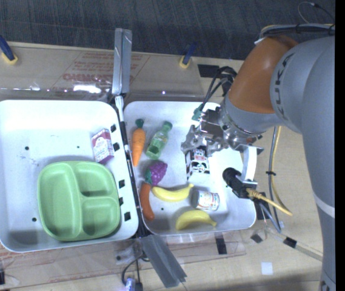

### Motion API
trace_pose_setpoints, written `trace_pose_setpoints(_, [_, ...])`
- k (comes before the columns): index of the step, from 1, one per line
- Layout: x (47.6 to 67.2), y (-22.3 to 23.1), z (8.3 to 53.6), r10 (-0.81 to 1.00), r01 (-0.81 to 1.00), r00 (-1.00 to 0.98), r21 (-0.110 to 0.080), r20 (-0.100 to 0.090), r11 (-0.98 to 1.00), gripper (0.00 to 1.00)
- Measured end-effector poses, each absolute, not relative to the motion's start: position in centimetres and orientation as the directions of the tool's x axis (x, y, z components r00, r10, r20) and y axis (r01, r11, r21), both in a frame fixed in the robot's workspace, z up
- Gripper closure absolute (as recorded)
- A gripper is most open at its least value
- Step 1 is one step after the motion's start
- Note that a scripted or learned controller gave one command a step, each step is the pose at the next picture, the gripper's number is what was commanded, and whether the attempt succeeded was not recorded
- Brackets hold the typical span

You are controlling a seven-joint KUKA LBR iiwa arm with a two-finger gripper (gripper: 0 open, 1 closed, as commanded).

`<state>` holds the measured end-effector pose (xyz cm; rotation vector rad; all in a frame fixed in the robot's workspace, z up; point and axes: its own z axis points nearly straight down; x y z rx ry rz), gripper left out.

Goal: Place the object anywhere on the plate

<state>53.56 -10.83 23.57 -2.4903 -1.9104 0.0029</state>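
**Gripper low in a crowded bin, plate waiting at lower left**

The gripper (197, 156) sits over a black-and-white cow-patterned object (199, 162) in the right white bin (178, 109); whether it pinches it, I cannot tell. Bananas (172, 193) and a small jar (208, 200) crowd close; a snag is likely. The green divided plate (78, 200) offers open room.

Faint red print on the cardboard (93, 71), not legible.

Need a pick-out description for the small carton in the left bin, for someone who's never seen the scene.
Start at the left bin, the one that holds the green plate. Just past the plate's upper right corner, near the wall shared with the other bin, lies a small red and white carton. It is the one loose item there; the fruit lies in the right bin.
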Motion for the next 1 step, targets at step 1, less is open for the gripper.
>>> trace_pose_setpoints(1, [56.81, -3.44, 18.99, 0.992, 0.992, 0.125, -0.008, 0.0, -0.125, 1.0])
